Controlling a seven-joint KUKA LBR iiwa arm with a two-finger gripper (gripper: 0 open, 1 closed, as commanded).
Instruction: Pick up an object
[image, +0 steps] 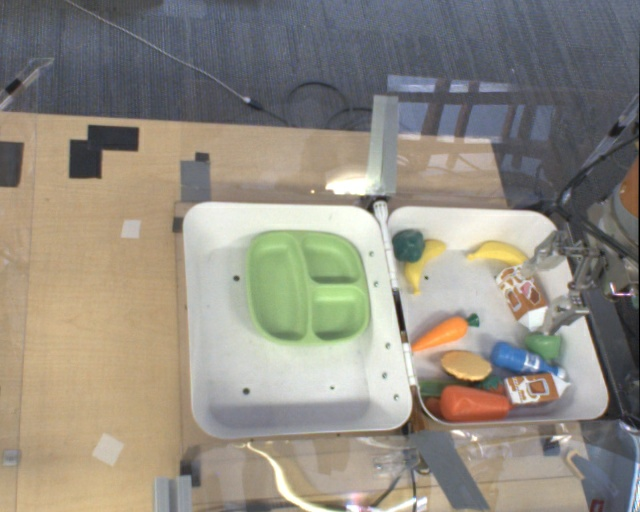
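My gripper (553, 285) hangs over the right side of the right bin (455, 222), open, its two fingers spread apart with nothing between them. Just to its left lies a brown and white carton (520, 292). A green round toy (545, 347) sits below the lower finger. Also in that bin are a yellow banana (497, 252), an orange carrot (442, 333), a blue bottle (515, 357), a tan cookie (467, 366), a red pepper (475, 403) and a second carton (530, 388).
A green divided plate (305, 285) lies in the left bin (215, 330). A dark green toy (408, 243) and a yellow piece (420, 265) rest near the divider between the bins. Cables run at the far right edge.
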